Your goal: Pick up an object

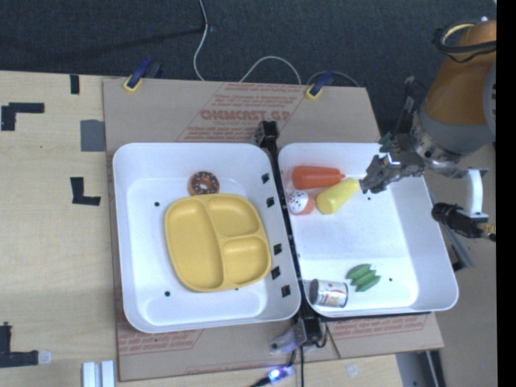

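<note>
Two white bins sit side by side on the counter, on a sheet of cardboard (234, 111).

Left bin (133, 216): one yellow divided plate (216, 242) at its centre; one chocolate doughnut (204, 184) just beyond the plate, toward the far wall.

Right bin (419, 256): one orange carrot (316, 176) near the far wall; one yellow banana-like piece (337, 196) just beside it, tilted; one small white-and-red ball (299, 202) near the wall it shares with the left bin; one green pod (363, 276) toward the near edge; one small can (329, 294) lying in the near corner by that shared wall.

Pincer (377, 176): poised over the far part of the right bin, just beside the tip of the yellow piece; nothing shows between its tips, and whether it is open or closed cannot be told.

Step in hand, as judged: approach, before any grasp. The yellow piece is the likeliest pick, lying nearest. Next move calls for lowering astride that piece, across its narrow width, then closing and lifting straight up, clear of the carrot alongside.
</note>
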### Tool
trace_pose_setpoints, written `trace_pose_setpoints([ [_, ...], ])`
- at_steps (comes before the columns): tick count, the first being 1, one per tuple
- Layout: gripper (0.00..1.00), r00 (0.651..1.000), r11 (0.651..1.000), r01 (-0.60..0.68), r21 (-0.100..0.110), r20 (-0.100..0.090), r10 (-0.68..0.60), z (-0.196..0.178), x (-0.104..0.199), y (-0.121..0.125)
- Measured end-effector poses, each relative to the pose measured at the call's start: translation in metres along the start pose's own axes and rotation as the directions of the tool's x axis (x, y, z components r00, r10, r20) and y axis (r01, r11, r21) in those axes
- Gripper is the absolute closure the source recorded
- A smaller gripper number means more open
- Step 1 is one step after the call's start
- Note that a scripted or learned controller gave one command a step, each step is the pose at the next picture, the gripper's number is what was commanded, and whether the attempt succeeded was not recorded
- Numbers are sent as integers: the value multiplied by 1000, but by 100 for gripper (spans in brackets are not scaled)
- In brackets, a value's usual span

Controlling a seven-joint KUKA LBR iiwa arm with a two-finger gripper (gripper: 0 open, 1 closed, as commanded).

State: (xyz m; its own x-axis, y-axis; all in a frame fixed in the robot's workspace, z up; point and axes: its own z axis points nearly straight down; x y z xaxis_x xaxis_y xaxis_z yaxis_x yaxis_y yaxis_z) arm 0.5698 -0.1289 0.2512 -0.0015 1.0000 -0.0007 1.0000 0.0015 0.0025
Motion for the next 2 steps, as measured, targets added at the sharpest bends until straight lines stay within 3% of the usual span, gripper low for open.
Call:
trace_pose_setpoints([
  [2,100,1000,1000,5,3,-3,-5,-8,111,9],
])
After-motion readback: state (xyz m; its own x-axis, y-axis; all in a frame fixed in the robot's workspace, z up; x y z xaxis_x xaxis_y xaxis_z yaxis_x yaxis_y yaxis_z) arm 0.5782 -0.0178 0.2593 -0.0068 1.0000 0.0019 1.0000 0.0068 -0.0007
